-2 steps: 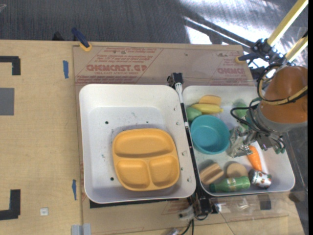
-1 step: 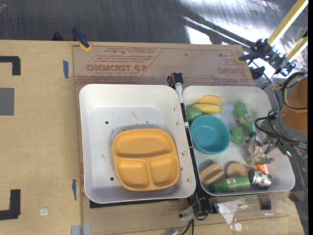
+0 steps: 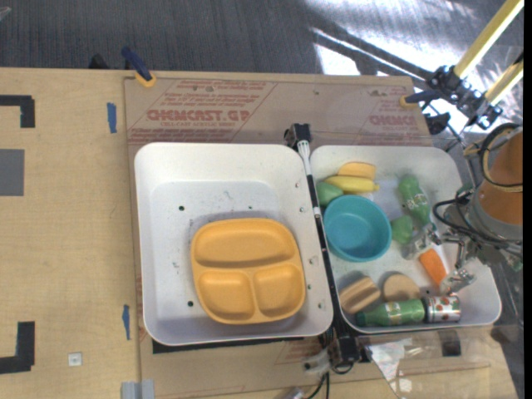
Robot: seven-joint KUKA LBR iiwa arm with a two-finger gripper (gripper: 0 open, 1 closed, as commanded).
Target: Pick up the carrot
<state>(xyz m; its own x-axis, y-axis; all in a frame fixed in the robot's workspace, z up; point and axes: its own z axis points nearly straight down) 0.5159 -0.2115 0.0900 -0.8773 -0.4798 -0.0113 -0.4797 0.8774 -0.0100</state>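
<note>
Lab: clamped board (image 3: pixel 266 110), bins (image 3: pixel 158 223)

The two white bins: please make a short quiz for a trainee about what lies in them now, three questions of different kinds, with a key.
1. True or false: the yellow divided tray lies in the left bin.
2. Which thing lies nearest to the gripper?
A. the blue bowl
B. the carrot
C. the banana
3. Fill in: along the near wall of the right bin lies a green ____ on its side.

Key
1. True.
2. B. The carrot lies right beside the gripper, near the bin's right wall.
3. Bottle.
</note>
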